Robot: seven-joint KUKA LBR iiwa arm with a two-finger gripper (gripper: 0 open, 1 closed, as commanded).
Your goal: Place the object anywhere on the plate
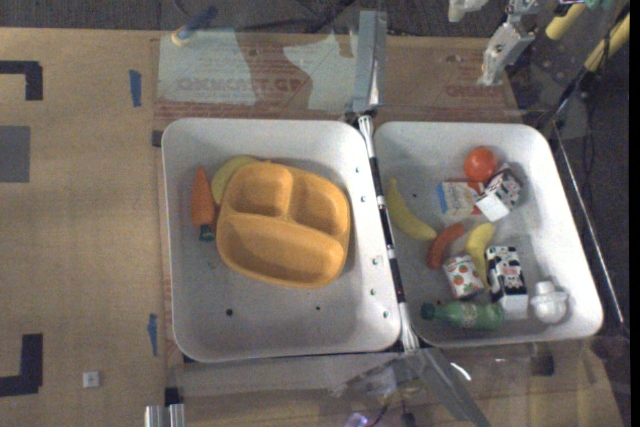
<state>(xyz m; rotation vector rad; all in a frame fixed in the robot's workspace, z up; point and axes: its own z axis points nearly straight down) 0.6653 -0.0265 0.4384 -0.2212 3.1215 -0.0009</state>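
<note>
While nothing yet rests on the plate, the scene runs so, largest thing first:

Counter (80,215): tan board with black corner marks and blue tape bits, carrying both bins.

Left bin (200,315): shallow, white, holding the plate and a few toys tucked at its left side.

Right bin (570,215): shallow, white, crowded with small toy foods; the object for the task is most likely to come from here, though which one I cannot say.

Plate (285,223): orange, split into three sections, lying a little askew in the left bin, all sections bare.

Pincer (490,5): up at the far right, above the counter's back edge and well apart from both bins, fingers spread and holding nothing.

Banana (408,211): lies alone near the right bin's left wall, with room around it.

Bottle (463,315): green, on its side along the right bin's near wall.

Carrot (203,199): just beside the plate's left rim, next to a yellow piece partly hidden under the plate.

Tomato (481,161): red, touching the little cartons beside it.

Step in hand: reaching down for a pick. My advice: choose a piece standing free, such as the banana, close across its narrow width, lift well above the divider, then release low over one section.
</note>
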